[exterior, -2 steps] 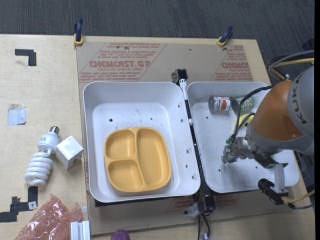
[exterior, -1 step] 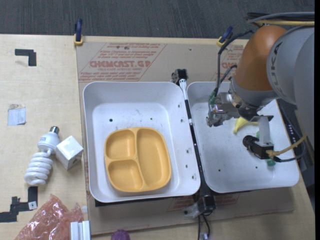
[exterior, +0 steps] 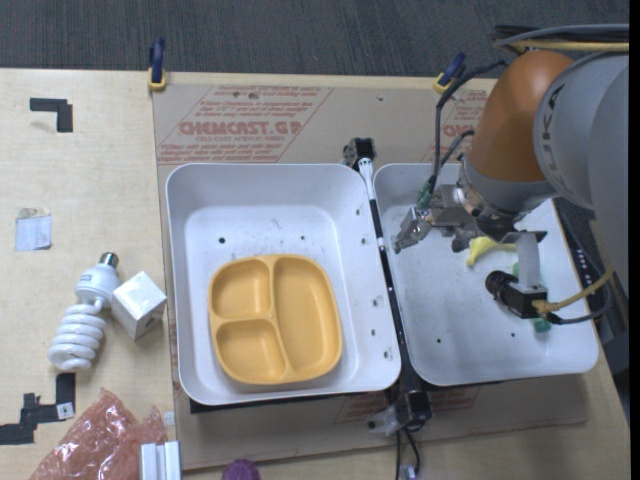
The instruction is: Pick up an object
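Bench [exterior: 90,188] carries two white bins side by side. Left bin [exterior: 200,208] holds one yellow three-compartment tray [exterior: 275,318] toward its near edge, open floor behind it. Right bin [exterior: 480,353] has open floor along its near edge; the arm [exterior: 545,118] covers its far right corner. One small yellow object [exterior: 479,251] lies partly hidden under the wrist. Gripper [exterior: 412,230] hangs near the bin's left wall; finger state cannot be determined.

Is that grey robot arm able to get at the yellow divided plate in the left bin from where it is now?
Probably yes. The yellow divided plate lies flat and uncovered in the left bin, nothing on top of it. The arm hangs over the right bin, so it must cross the rims between.
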`<state>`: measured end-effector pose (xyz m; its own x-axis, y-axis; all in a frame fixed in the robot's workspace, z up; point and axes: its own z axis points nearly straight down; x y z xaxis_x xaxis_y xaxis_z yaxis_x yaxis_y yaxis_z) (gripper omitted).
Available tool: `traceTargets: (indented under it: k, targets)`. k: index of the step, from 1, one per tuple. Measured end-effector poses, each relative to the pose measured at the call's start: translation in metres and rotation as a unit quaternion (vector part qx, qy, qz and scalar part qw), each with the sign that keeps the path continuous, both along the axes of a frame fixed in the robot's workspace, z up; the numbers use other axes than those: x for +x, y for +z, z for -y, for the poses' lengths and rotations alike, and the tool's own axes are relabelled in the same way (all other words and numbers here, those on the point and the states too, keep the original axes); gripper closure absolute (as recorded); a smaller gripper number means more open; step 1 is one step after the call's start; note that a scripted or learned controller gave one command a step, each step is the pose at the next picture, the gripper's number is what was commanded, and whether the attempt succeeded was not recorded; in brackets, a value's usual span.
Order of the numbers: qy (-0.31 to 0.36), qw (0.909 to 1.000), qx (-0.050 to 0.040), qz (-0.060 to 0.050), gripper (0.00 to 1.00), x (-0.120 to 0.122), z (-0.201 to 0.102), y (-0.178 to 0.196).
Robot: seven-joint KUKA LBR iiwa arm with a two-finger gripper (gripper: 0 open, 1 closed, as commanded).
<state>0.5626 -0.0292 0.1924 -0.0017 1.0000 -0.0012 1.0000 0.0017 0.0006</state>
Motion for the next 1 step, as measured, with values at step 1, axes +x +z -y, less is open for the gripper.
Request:
traceTargets:
  k: [1]
  targets:
    - [0.000, 1.0000, 0.0001, -0.001, 0.00, 0.0307, 0.0666, -0.1001]
